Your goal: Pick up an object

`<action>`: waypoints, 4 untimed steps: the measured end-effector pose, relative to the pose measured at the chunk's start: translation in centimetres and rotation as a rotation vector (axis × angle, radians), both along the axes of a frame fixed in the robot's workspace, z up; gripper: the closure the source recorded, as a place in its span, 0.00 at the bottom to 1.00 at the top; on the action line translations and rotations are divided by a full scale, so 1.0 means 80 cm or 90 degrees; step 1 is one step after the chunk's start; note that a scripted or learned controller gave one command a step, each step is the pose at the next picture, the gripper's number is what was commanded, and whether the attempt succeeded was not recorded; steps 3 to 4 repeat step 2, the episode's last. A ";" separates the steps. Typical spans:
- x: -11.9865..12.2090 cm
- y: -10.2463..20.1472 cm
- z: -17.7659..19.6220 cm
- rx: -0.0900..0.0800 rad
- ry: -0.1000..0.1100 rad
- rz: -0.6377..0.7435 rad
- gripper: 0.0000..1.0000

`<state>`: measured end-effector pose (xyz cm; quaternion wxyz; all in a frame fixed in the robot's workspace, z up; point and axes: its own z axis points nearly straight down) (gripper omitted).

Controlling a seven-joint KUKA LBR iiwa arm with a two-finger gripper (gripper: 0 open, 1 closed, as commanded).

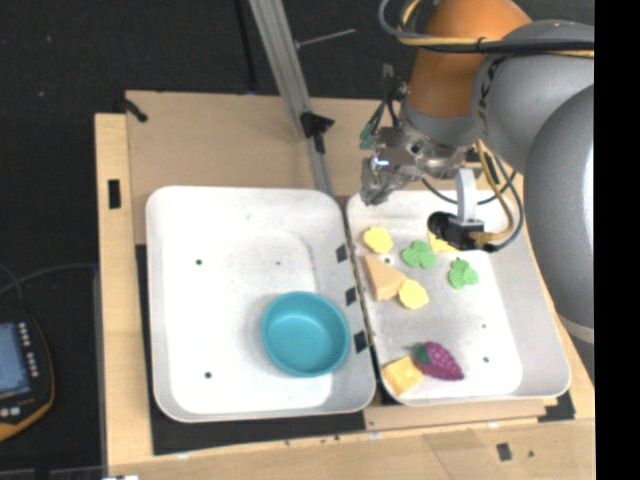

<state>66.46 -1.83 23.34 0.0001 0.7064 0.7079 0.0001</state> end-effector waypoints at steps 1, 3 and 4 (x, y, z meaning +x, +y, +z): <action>-0.017 0.066 0.013 0.001 0.001 0.000 1.00; -0.031 0.135 0.004 0.000 0.001 0.000 1.00; -0.031 0.135 0.004 0.000 0.001 0.000 1.00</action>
